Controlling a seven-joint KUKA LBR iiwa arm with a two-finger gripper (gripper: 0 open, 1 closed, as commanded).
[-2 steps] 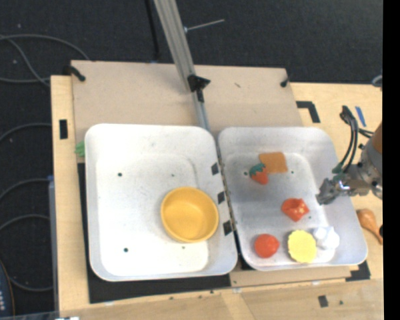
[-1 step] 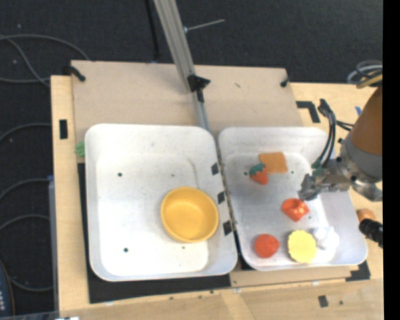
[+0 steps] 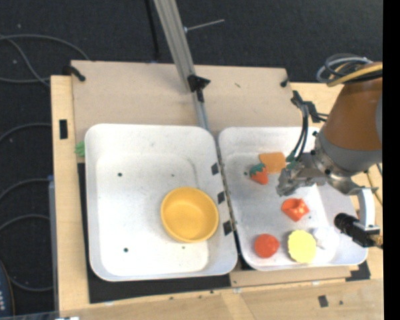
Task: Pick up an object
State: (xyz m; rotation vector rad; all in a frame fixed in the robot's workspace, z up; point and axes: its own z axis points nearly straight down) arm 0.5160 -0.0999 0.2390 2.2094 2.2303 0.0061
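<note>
- The bench (image 3: 140, 92) carries two shallow white bins side by side: the left bin (image 3: 120, 159) and the right bin (image 3: 247, 145).
- The left bin holds one yellow bowl (image 3: 189, 214), upright, near that bin's right wall and well apart from the arm.
- The right bin holds every small candidate for the pick: an orange block (image 3: 273, 161) toward the bin's far side, a small red-and-green piece (image 3: 258, 175) just beside it, a red block (image 3: 295, 209) near the centre, a red ball (image 3: 267, 245) and a yellow round piece (image 3: 302, 246) along the near wall.
- The arm (image 3: 353, 125) reaches in from the right and stands over the right bin. This placement suits the task, since the loose pieces are grouped there.
- The hand (image 3: 293, 182) hangs low between the orange block and the red block, just above the red block and near the red-and-green piece.
- Hand state: it cannot be told from this view how far the hand is open; the wrist body blocks the line of sight. No object is seen gripped.
- Judgement: the red block is the likeliest target, being nearest beneath the hand. The neighbouring pieces lie close enough that a descent off-centre could push one aside.
</note>
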